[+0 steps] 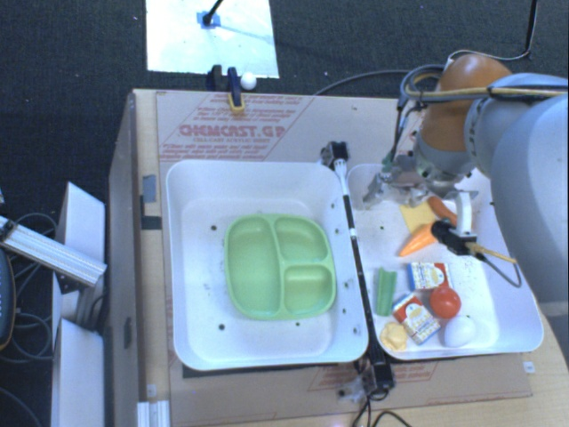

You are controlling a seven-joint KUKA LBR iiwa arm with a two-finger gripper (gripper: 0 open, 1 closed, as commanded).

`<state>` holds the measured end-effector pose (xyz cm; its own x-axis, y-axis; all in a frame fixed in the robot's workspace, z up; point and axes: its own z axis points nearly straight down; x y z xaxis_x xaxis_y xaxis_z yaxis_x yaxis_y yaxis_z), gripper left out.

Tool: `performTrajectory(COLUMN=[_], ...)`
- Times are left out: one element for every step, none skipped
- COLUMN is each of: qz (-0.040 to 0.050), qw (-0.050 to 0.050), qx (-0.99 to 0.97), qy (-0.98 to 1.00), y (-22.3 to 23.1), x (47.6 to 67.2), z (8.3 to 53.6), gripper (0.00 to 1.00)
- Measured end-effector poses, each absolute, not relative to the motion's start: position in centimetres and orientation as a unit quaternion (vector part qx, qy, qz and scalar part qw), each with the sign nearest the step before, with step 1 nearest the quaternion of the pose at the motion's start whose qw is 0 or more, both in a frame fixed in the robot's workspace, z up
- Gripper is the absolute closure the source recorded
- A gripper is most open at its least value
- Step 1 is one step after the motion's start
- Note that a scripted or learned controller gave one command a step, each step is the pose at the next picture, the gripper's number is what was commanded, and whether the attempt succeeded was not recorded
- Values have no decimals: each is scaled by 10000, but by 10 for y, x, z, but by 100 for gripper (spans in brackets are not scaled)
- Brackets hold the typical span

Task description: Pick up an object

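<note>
Claw (397, 185) hung low over the far end of the right bin (516, 327), nothing visibly between its fingers; how far they were spread could not be told. Just beside it, toward the bin's near end, lay the yellow cheese slice (416, 215) and the toy carrot (418, 240).

Landmark: left bin (191, 265), a shallow white tray on the bench.
Green plate (279, 266): lies inside the left bin, near its middle; three compartments, one long and two smaller.
Cardboard sheet (233, 130): under the left bin, red lettering showing beyond the bin's far edge.
White sheet (210, 25): on the dark floor, well beyond the left bin.
Black clamp (228, 80): between the white sheet and the left bin, at the cardboard's far edge.
</note>
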<state>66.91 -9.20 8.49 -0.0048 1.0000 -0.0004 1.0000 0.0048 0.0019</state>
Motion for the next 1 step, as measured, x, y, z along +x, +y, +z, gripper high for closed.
performTrajectory(qz=[3], qw=[8], qx=[7066], qy=[7076], y=[-90], x=[658], z=[85], gripper=[0])
